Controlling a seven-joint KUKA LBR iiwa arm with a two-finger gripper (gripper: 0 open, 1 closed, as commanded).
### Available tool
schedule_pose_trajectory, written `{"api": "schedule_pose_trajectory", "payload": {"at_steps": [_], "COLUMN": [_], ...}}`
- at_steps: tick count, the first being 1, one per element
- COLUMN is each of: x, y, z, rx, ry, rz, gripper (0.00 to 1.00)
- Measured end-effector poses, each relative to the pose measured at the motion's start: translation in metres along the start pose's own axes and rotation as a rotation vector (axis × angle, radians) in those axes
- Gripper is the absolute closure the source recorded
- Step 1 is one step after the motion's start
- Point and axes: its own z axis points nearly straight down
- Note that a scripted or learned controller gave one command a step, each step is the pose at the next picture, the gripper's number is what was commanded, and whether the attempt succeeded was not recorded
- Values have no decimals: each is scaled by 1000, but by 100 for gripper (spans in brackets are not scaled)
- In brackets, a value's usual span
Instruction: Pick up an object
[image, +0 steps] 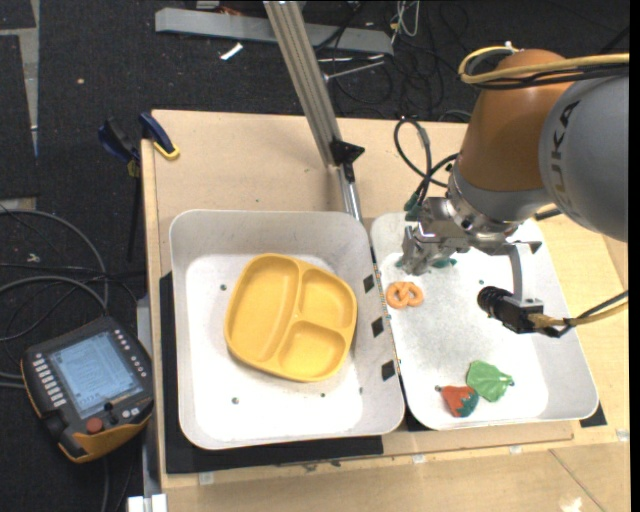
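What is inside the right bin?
The right bin holds an orange pretzel near its left wall, and a green piece beside a red piece at the front. The arm covers the bin's far part, so anything there is hidden.

- You look down from one fixed camera above the bench (250, 150), at a slant.
- It stands well back, taking in both bins: left bin (195, 300), right bin (560, 390).
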Motion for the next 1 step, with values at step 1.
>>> {"api": "schedule_pose_trajectory", "payload": {"at_steps": [1], "x": [39], "y": [-22], "z": [4], "rx": [0], "ry": [0], "rz": [1], "gripper": [100]}}
